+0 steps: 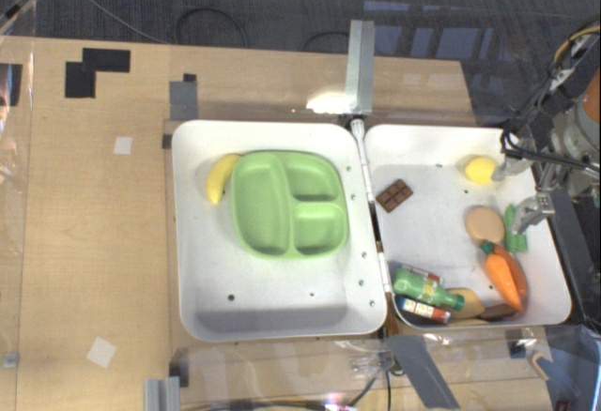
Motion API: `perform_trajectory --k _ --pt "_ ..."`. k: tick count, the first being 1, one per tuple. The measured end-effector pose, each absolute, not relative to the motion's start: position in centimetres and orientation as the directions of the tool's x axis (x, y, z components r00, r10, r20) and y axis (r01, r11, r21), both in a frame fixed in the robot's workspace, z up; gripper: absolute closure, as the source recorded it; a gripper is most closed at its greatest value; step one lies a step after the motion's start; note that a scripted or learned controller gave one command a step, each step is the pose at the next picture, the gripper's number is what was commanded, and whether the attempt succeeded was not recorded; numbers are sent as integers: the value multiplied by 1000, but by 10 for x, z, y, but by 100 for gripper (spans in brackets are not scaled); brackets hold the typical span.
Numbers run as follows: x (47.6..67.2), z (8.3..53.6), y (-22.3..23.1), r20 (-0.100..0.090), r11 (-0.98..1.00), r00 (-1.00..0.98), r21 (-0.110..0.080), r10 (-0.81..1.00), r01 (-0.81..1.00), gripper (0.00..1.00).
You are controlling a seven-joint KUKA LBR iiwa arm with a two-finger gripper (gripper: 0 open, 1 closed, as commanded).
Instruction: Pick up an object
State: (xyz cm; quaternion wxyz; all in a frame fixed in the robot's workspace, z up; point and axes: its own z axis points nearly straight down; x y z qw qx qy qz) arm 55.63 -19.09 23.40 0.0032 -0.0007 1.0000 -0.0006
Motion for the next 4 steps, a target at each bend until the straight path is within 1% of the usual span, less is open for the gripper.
perform_trajectory --k 1,2,3,4 --pt "541 98 -184 -12 981 -981 0 192 192 0" --pt "516 90 -171 -21 979 -979 -3 202 202 0" --pt "494 91 -171 -24 982 -982 -2 186 187 0" --pt "499 104 -171 -38 984 -983 -4 179 180 100"
